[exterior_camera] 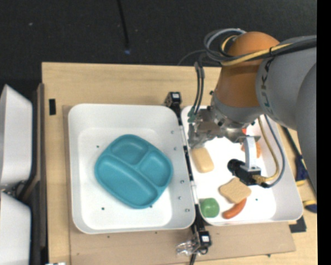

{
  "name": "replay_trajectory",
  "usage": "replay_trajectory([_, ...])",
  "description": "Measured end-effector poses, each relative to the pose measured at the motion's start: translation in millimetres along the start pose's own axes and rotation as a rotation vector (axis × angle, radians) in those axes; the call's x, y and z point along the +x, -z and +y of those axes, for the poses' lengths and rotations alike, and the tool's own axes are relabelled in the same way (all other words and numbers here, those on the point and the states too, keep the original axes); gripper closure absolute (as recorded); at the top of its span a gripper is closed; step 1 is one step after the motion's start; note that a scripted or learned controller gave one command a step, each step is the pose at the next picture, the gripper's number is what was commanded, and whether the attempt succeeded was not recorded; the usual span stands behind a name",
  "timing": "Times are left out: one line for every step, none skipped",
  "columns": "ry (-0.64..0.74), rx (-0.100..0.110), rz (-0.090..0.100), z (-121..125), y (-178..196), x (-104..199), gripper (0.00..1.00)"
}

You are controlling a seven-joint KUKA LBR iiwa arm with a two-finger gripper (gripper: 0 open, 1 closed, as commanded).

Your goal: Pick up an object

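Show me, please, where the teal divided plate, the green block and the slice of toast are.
teal divided plate (133, 170), camera view, its centre ridge.
green block (209, 207), camera view, its top face.
slice of toast (234, 191), camera view, its middle.

The scene is lit evenly and fairly brightly from above. The white bins (80, 148) are rendered close to overexposed, with surface detail washed out on their floors and rims. Soft, short shadows are cast beneath the teal plate (133, 170) and under the arm (248, 87). A mild sheen is seen on the arm's orange band. The dark surround beyond the bench (55, 87) is left underexposed. Overall sharpness is modest, and fine edges are slightly blurred.
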State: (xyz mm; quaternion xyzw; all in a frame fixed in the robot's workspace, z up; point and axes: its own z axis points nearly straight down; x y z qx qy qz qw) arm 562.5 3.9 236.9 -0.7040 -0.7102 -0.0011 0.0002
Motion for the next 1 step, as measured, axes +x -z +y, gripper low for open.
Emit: replay_trajectory([-0.001,0.000,-0.001,22.7,-6.5,43.9,1.00])
